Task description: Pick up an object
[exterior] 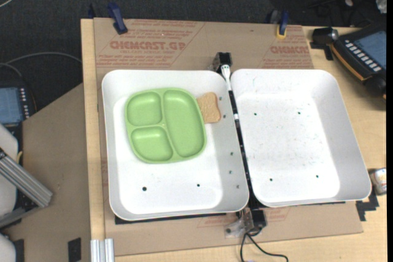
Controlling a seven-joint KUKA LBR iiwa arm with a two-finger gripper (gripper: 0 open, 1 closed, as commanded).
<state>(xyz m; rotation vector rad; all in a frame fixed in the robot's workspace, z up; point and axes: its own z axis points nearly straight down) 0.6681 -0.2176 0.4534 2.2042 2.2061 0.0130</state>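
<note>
A light green plate (164, 126) with three compartments lies in the upper middle of the left white bin (172, 193). A small tan piece that looks like a slice of bread or a cracker (209, 107) lies at the plate's right edge, touching it, close to the bin's right wall. The right white bin (295, 138) stands beside the left one.
Both bins sit on a brown cardboard sheet (153, 40) held by clamps (116, 18) at the back. A dark handheld device (362, 55) lies at the far right. A metal rail (24, 181) stands at the left. Cables (258, 242) run below the bins.
</note>
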